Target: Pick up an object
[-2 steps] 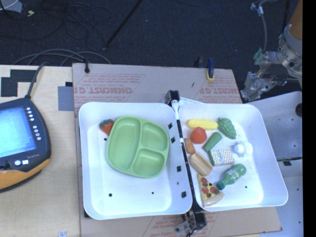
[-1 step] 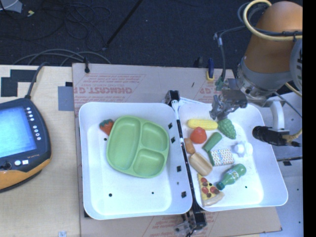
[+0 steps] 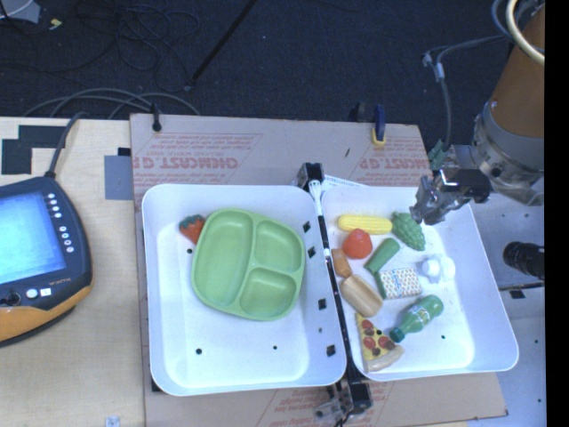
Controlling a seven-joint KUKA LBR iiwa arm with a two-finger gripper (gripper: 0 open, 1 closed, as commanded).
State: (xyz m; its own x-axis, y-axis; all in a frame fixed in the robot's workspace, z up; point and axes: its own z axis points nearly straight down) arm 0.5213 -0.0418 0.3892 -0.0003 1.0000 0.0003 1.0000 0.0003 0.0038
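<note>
Camera view: gripper [image 3: 430,205] hangs low over green broccoli [image 3: 408,230].

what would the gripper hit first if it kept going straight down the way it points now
Most likely the bumpy green toy vegetable in the right bin: the gripper hangs right at its upper edge. Height is hard to judge from this slanted view, so it might instead meet the bin floor just beside it.
</note>
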